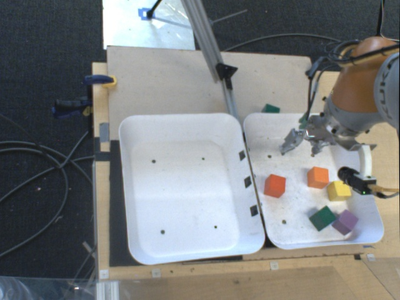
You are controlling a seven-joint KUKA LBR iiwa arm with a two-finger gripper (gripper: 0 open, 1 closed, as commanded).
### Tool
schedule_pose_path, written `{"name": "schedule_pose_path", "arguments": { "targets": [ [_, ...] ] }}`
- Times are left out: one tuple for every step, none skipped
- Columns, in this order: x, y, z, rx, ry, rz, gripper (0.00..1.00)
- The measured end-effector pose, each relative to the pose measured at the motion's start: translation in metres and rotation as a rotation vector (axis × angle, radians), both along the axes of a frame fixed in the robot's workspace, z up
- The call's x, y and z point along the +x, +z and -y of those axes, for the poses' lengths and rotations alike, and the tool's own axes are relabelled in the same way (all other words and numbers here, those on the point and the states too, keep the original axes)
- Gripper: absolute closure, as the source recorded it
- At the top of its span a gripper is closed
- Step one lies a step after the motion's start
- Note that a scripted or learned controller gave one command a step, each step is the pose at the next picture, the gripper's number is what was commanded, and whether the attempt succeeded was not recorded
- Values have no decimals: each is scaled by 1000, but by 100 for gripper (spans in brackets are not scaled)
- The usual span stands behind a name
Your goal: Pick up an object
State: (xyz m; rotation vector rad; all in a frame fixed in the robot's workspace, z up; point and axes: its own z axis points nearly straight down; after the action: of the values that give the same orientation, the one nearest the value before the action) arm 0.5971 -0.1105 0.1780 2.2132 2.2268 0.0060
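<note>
Dark carpet surrounds the table [162, 80]. We see the jaws [304, 141] spread open and empty over the right bin [262, 130], ready to descend; candidate red cube [274, 185] lies free at their seven o'clock.

No readable text, label, brand, number or sign appears on anything here.

Both bins are plain white: the left bin [134, 167] at the middle of the frame and the right bin [269, 230] toward the lower right. In the right bin lie a red-orange cube [274, 185], an orange cube [317, 177], a yellow block [339, 190], a dark green block [322, 218] and a purple block [345, 221]. The bench [162, 80] is pale tan, and the arm [362, 86] at the upper right is orange over grey.
</note>
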Motion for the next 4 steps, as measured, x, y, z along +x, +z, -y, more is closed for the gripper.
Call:
{"name": "schedule_pose_path", "arguments": {
  "targets": [
    [-39, -83, -20, 1, -5, -11, 0],
    [-68, -88, -29, 0, -6, -6, 0],
    [-66, -77, -28, -1, -5, 0, 100],
    [-66, -77, -28, -1, -5, 0, 0]
  ]
}}
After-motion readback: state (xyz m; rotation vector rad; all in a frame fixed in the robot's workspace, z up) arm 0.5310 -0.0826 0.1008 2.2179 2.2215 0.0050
